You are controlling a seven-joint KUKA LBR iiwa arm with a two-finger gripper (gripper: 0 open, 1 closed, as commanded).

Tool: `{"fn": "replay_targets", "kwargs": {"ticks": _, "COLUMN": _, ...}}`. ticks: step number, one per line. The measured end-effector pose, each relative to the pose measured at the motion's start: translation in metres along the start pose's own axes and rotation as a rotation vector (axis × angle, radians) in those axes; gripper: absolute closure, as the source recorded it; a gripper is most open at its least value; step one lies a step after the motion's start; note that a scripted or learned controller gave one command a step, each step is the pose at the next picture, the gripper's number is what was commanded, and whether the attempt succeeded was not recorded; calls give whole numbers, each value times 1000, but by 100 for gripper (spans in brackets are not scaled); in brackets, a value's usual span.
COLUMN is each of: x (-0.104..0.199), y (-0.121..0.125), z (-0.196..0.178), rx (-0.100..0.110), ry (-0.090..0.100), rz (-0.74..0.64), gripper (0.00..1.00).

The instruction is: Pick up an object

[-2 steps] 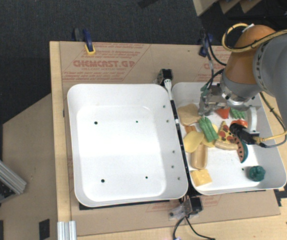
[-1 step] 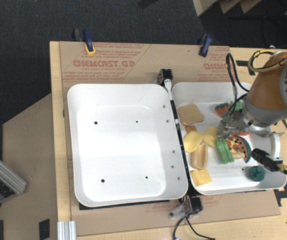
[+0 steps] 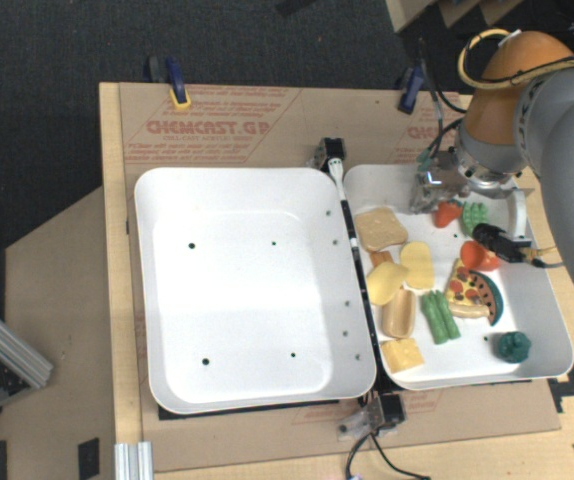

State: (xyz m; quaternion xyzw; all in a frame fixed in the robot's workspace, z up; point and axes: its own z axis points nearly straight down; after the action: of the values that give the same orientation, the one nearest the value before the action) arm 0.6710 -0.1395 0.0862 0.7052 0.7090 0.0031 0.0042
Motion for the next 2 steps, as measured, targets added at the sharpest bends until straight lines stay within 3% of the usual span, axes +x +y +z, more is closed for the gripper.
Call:
{"fn": "replay_targets", "kwargs": {"ticks": 1, "x": -74, "y": -20, "z": 0, "rx": 12, "ry": 18, "rz": 8, "gripper": 100}}
{"fn": "replay_targets", "kwargs": {"ticks": 2, "x": -20, "y": 0, "z": -111, "rx": -3, "ry": 0, "rz": -1, "gripper": 100}}
